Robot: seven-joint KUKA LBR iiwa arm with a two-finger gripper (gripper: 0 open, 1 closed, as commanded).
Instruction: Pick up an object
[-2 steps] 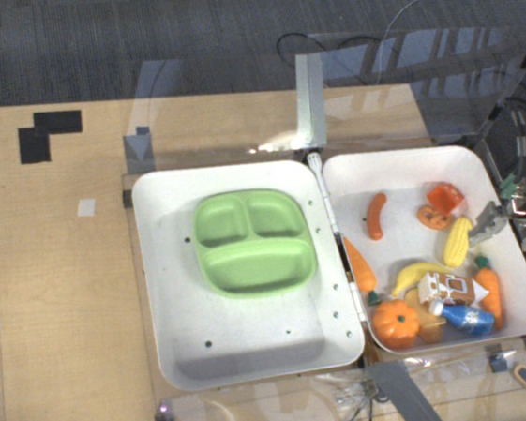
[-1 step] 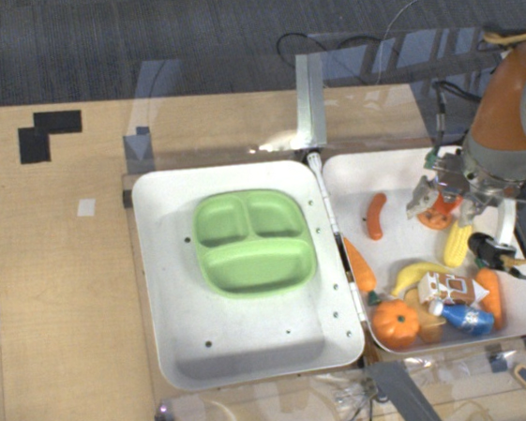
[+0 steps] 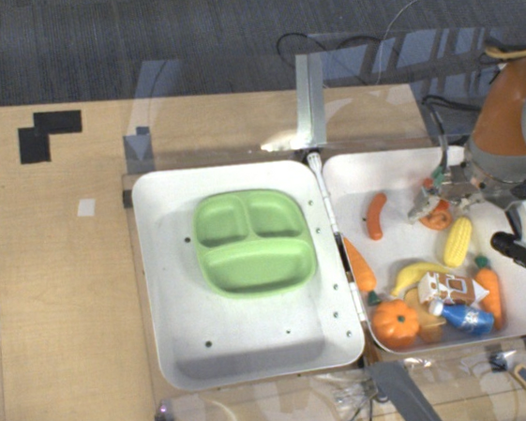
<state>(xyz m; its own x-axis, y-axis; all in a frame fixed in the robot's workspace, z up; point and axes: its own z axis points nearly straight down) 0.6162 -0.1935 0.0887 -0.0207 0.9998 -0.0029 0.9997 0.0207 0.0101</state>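
The right bin point(image 3: 386, 174) holds several toy foods. Among them are a red chili point(image 3: 375, 216), a corn cob point(image 3: 457, 241), a banana point(image 3: 412, 276), an orange pumpkin point(image 3: 396, 322), a small carton point(image 3: 445, 288), a blue item point(image 3: 470, 321) and a carrot point(image 3: 489, 290). Another carrot point(image 3: 360, 266) lies along the bin's left wall. My gripper point(image 3: 435, 202) hangs low at the bin's upper right, right over a small orange piece point(image 3: 436, 217) that touches the corn's top end. Its tips are hidden in the clutter.
A green divided plate point(image 3: 252, 241) sits in the middle of the left bin point(image 3: 183, 337). A metal post point(image 3: 311, 100) rises behind the divider between the bins. The arm's orange band point(image 3: 508, 120) and cables crowd the right edge.
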